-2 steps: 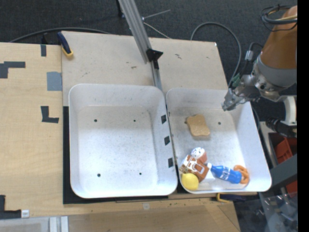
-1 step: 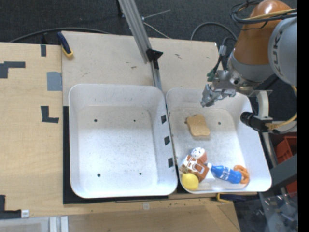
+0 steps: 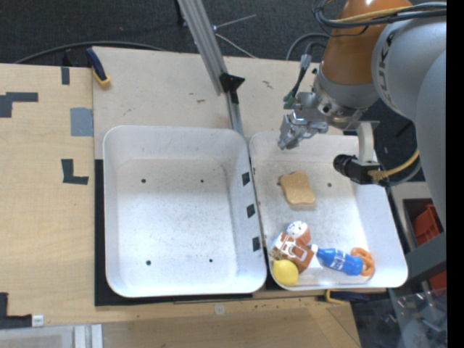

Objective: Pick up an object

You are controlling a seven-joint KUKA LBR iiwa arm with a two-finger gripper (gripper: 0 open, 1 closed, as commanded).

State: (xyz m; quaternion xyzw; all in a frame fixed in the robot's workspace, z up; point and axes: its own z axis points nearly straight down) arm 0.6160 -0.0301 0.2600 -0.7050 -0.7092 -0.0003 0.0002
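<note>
My gripper point(image 3: 288, 141) hangs over the far edge of the right bin point(image 3: 377, 216), its dark fingers pointing down and close together, with nothing seen between them. A tan slice of toast point(image 3: 297, 189) lies in the right bin, a little nearer the camera than the gripper. At the bin's near end lie a yellow lemon point(image 3: 286, 272), an orange-and-white toy point(image 3: 293, 246), a blue bottle point(image 3: 338, 260) and an orange pretzel-like piece point(image 3: 362, 259), all bunched together.
The left bin point(image 3: 123, 194) sits beside the right one, sharing a raised rim. A slanted metal bar point(image 3: 210, 49) runs down to that rim behind the bins. A blue-and-yellow clamp point(image 3: 98, 67) lies on the bench at far left.
</note>
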